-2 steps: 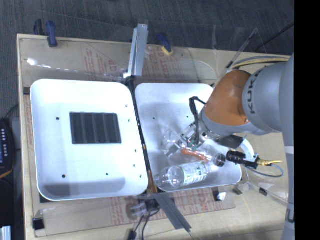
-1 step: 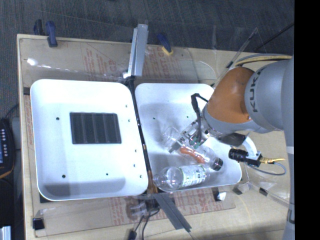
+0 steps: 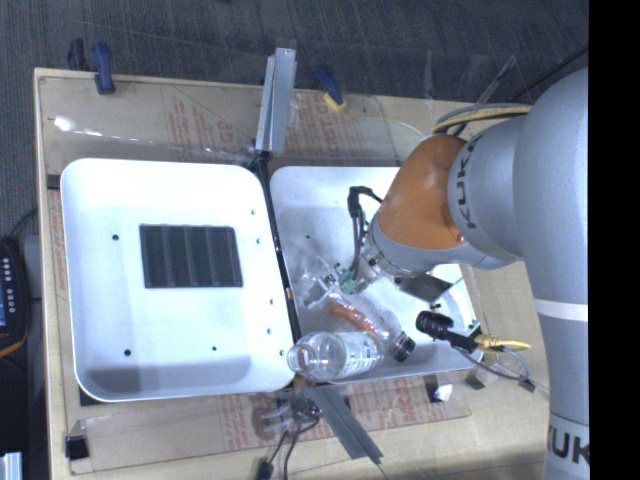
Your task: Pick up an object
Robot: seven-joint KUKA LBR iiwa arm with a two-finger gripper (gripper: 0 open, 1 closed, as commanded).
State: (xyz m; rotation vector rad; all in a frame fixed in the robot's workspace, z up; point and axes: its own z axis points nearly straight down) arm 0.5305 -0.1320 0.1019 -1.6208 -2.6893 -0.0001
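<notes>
The gripper (image 3: 347, 278) sits low in the right shallow white bin (image 3: 300, 196), just beside a crumpled clear plastic piece (image 3: 314, 286). A slim orange-red item (image 3: 350, 314) and a clear plastic bottle (image 3: 335, 354) lie nearer the front wall. Whether the gripper is open or closed, I cannot tell.

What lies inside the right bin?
In the right bin: a clear bottle and a thin orange thing. The arm covers its right side.
</notes>
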